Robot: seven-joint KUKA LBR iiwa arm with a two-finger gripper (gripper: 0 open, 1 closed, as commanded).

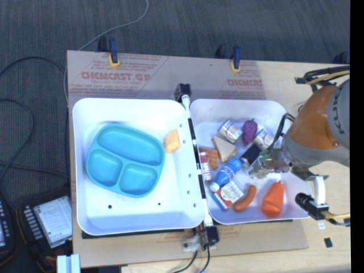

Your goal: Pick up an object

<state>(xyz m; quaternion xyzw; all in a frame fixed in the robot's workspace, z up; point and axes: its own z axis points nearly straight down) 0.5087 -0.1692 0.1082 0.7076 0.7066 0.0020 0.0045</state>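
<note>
The arm (318, 124) reaches into the right bin (273, 108), its gripper (263, 165) low over the clutter beside a blue bottle (227, 172). Whether the gripper is open or closed cannot be told (the wrist hides it). Around it lie a purple item (249, 131), a can (230, 131), a sausage (245, 198) and an orange bottle (273, 198). The left bin (85, 209) holds a blue tray (125, 159) and a yellow block (172, 140).

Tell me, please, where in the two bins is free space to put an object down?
Left bin: bare floor along the front wall below the blue tray, and right of it under the yellow piece. Right bin: crowded; the gripper hangs among the items.
</note>
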